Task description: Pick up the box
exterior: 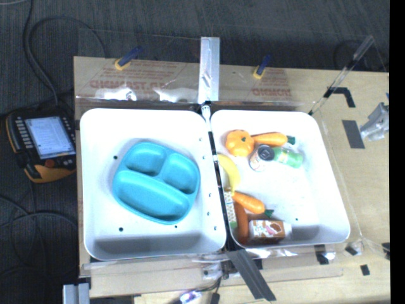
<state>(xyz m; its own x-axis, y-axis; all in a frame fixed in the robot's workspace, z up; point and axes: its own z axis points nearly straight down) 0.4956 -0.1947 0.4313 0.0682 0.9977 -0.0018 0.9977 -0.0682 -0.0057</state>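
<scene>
The box [266,230] is a small brown and red carton lying on its side in the right bin [316,189], against that bin's front wall near its left corner. An orange carrot [248,202] lies just behind it. A brownish item [240,220] touches its left end.
The right bin also holds an orange fruit [238,142], a second carrot [270,138], a green bottle [286,156] beside a round can [259,157], and a banana [227,171] along the left wall. A blue divided plate [156,180] sits in the left bin [95,170]. A handheld pendant [42,143] lies off the bench's left.
</scene>
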